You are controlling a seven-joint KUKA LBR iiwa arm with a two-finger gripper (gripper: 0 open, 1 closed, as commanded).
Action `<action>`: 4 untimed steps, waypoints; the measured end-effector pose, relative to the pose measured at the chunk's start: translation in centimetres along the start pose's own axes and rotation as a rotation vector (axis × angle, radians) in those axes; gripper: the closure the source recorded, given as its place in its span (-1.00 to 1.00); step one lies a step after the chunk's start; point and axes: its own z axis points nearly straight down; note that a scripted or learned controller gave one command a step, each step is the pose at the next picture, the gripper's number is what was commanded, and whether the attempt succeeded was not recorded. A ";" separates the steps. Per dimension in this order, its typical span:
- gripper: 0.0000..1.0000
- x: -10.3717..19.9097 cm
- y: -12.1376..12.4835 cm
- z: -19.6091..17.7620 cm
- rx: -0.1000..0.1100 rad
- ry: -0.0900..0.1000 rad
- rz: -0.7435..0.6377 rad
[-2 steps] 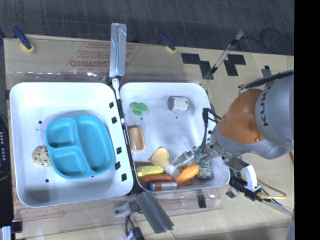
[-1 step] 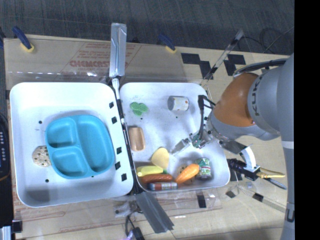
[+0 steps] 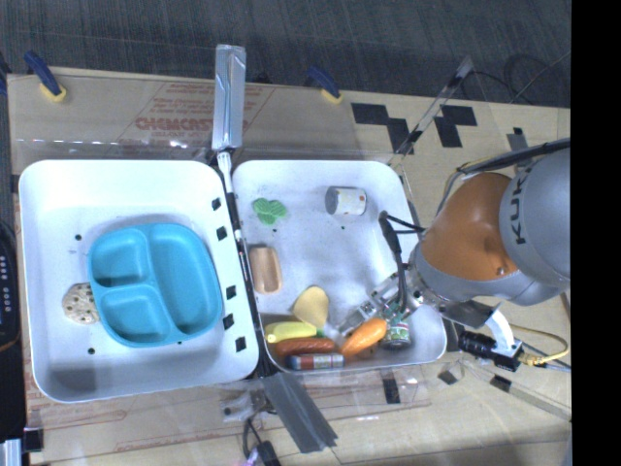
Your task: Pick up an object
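The right bin (image 3: 320, 175) holds several small objects. A green leafy piece (image 3: 270, 210) and a grey can (image 3: 344, 200) lie toward its far side, and a tan block (image 3: 264, 268) rests by the left wall. Along the near wall are a pale yellow wedge (image 3: 311, 306), a yellow banana-like piece (image 3: 290, 332), a brown sausage (image 3: 309, 346), a red tube (image 3: 315, 361), an orange carrot (image 3: 364, 336) and a small green can (image 3: 396, 334). My gripper (image 3: 384, 309) is low in the near right corner, just above the carrot and the small green can.
The left bin (image 3: 58, 187) carries a blue divided tray (image 3: 153, 282) with a speckled cookie (image 3: 78, 303) beside it at the left wall. A metal bar (image 3: 229, 95) stands at the divider between the bins. The arm's orange band (image 3: 466, 236) hangs over the right bin's right wall.
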 end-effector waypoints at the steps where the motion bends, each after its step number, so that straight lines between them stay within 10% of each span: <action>1: -1.00 2.4 4.6 0.1 0.002 0.001 0.552; 2: -1.00 -0.1 -0.2 0.0 0.002 0.000 0.297; 4: -1.00 -4.5 6.6 0.1 0.002 0.000 0.040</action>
